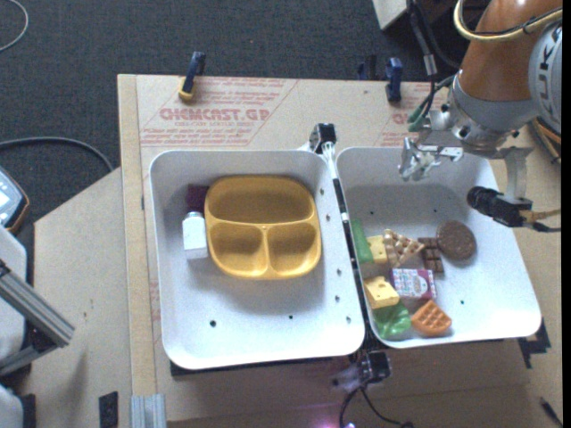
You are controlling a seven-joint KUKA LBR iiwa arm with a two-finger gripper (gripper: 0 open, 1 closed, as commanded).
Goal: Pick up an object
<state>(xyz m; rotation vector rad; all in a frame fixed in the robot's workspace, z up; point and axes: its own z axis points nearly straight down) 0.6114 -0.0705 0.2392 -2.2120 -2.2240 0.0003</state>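
Note:
My gripper [412, 169] hangs over the far part of the right bin [500, 301], above its back wall, with nothing visible between its fingers. Below it, toward the front of that bin, lies a cluster of toy food: a round brown cookie [456, 240], a chocolate bar piece [432, 254], a cracker-like piece [400, 246], two yellow cheese wedges [382, 291], a pink-and-white packet [413, 283], an orange waffle [430, 318], and green pieces [393, 322]. The gripper is well clear of all of them.
The left bin [178, 328] holds a yellow divided plate [262, 226], a small white bottle [194, 234] and a dark red item [197, 194] beside it. A black cylindrical part [493, 204] of the arm juts over the right bin. Clamps sit on the board's far edge.

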